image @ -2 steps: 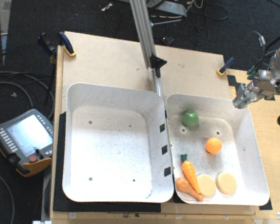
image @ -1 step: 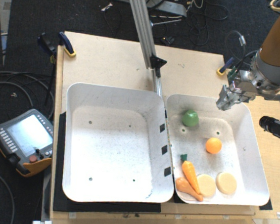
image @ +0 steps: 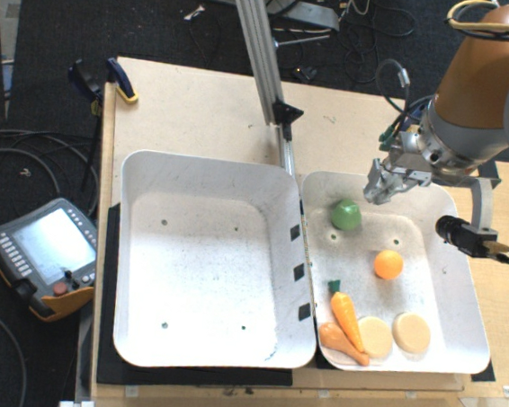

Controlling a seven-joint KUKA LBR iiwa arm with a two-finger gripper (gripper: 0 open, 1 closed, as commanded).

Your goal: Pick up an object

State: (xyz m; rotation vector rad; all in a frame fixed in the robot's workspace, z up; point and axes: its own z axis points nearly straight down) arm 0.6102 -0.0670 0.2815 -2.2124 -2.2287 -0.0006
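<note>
Several toy foods lie in the right bin. A green apple sits near the bin's back left, and an orange ball lies toward the middle. An orange carrot with a green top rests at the front left, over another orange piece. Two pale round slices lie at the front. My gripper hangs above the bin's back edge, just right of and above the apple, with nothing seen between its fingers.
The left bin adjoins the right one along a shared wall with black clips. A slanted metal bar reaches down to the bins' back junction. A teach pendant lies left of the bench. A black fitting juts over the right bin's far side.
</note>
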